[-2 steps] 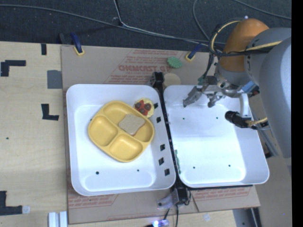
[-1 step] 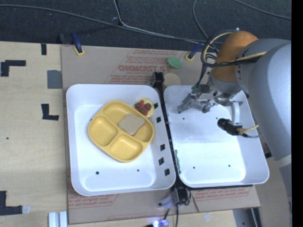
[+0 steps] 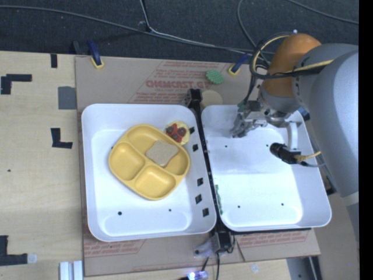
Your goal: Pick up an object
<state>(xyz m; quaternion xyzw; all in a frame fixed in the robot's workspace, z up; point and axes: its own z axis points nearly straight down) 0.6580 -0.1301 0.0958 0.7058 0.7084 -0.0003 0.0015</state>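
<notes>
So the stuff worth grabbing is all way off to my jaws' left, over in the left bin [image 3: 96,156]: a yellow divided plate [image 3: 149,161] sits tilted in the middle of it, with a tan slice of bread [image 3: 161,152] lying in one of its compartments. Right at the plate's far corner, touching its rim, there's a small pile of dark red berries [image 3: 178,132] on a little yellow piece.

My gripper [image 3: 240,127] is nowhere near any of that. It hangs over the far left corner of the right bin [image 3: 274,214], tips close to the white floor, nothing between the fingers as far as I can see. Open or closed, honestly can't tell from this angle.

Beyond my jaws, outside the bins, a small green scrubby thing [image 3: 214,76] lies on the cardboard sheet [image 3: 128,80].
</notes>
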